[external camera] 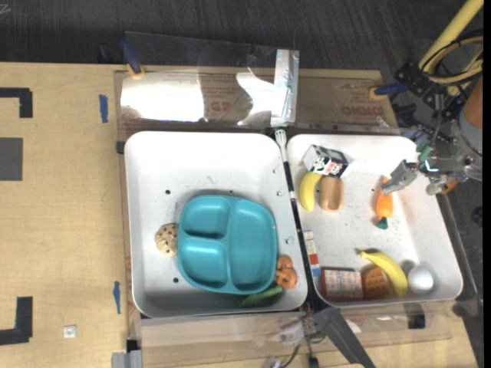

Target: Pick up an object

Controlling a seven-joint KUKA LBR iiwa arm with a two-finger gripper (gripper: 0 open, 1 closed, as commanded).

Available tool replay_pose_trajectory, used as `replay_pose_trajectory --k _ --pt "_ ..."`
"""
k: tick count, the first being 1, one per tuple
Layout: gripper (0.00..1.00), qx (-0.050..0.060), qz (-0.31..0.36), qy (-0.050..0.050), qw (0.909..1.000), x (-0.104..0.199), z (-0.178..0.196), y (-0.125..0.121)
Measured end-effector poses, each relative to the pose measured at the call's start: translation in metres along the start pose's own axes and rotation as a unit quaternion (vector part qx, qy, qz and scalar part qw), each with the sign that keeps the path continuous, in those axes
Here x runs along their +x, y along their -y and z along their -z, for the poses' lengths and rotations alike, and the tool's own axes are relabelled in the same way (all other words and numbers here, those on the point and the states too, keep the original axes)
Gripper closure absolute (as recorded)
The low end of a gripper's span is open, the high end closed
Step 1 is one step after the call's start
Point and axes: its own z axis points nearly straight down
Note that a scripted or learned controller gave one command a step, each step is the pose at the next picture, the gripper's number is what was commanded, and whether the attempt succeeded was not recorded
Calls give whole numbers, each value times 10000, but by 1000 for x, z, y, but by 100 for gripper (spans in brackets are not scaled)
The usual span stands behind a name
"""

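My gripper [400, 176] reaches in from the right over the right bin [430, 228], at its upper right part. Just below and left of its tip lies an orange carrot [383, 205] with a green end; whether they touch I cannot tell. Further left in this bin a small yellow banana [308, 191] lies beside a brown bread roll [331, 194], under a black-and-white box [325, 160]. At the bin's front a larger banana [387, 269] rests by a labelled can [341, 283], a brown item [375, 281] and a silver ball [420, 280].
The left bin [153, 167] holds a teal divided plate [228, 241], a cookie [166, 238] to its left, an orange pastry-like piece [285, 271] and a green item [261, 297] at its front right. A clear plastic panel [207, 90] stands behind the bins. Cables [445, 44] hang at the upper right.
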Motion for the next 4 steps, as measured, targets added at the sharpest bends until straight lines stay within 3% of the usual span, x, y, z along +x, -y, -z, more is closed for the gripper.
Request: replay_pose_trajectory --k 1,2,3,4 --pt "0 0 0 0 10000 0 0 0" --pt "0 -22 -622 14 9981 2 -140 -36" --pt "0 -19 -1706 4 9853 27 -91 -39" --pt "0 5 -233 -1 9997 50 -121 -54"
